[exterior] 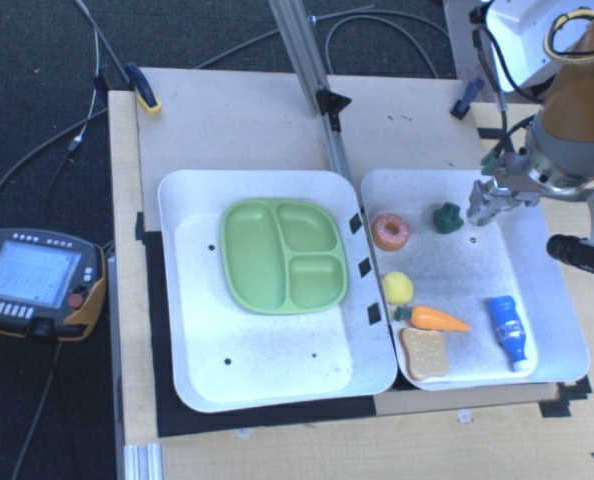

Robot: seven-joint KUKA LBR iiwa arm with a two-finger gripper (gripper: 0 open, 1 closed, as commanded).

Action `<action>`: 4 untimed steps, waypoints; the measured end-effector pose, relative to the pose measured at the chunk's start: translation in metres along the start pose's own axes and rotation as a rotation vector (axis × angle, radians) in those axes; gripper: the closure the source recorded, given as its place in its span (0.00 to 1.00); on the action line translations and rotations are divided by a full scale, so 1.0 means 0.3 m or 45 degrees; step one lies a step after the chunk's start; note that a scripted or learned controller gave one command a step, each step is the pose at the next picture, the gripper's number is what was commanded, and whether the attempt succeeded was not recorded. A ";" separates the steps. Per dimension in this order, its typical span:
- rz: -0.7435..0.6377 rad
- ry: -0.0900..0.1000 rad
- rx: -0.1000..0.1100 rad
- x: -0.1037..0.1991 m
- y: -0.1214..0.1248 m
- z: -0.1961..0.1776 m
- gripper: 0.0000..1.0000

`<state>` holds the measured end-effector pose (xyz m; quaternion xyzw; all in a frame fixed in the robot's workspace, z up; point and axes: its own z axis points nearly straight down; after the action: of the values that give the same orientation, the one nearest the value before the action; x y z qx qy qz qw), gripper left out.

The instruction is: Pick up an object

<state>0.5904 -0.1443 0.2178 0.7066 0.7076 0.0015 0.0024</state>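
The right bin (537, 268) holds a dark green lump (447, 217), a pink donut (390, 231), a yellow lemon (398, 288), an orange carrot (439, 319), a slice of toast (425, 354) and a blue bottle (507, 331). My gripper (480, 208) hangs over the bin's far side, just right of the green lump, fingers pointing down. I see nothing between the fingers. Whether they are open or shut is unclear from this angle.
The left bin (197, 358) carries a green divided plate (283, 255). A metal pole (307, 48) rises behind the bins. A teach pendant (37, 283) lies off the bench at left. Clamps sit between the bins (365, 266).
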 end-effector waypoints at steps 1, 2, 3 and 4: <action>0.000 0.000 -0.002 0.000 0.006 -0.165 1.00; -0.007 0.005 0.007 0.203 0.034 -0.144 1.00; -0.004 0.004 0.008 0.349 0.036 -0.133 1.00; -0.007 0.005 0.008 0.530 0.026 -0.142 1.00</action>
<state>0.5978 0.0148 0.2602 0.7046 0.7096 0.0008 -0.0014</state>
